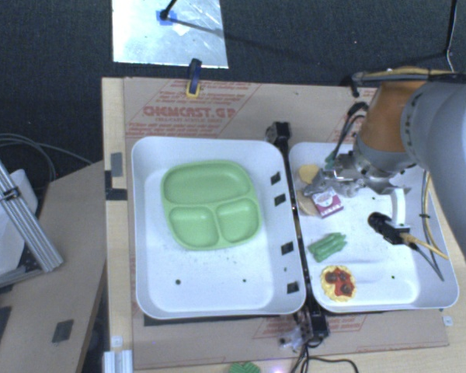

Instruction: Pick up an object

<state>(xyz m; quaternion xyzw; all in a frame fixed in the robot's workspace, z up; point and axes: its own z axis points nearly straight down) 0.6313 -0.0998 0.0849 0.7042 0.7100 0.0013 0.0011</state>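
Observation:
My gripper [325, 186] reaches into the right bin [427, 286] near its upper left corner. It hangs right over a small pink and white packet [328, 203], which shows just below the gripper's tip. A pale yellow round piece [307, 174] lies beside the gripper on its left, partly covered by it. Lower in the same bin lie a green pea pod [327, 245] and a small round pizza toy [339, 282] with red topping.
The left bin [147, 231] holds a green divided plate [211, 204]. A black-clipped rim [289, 231] divides the two bins. The grey arm with its orange band [388, 119] covers the right bin's upper right part.

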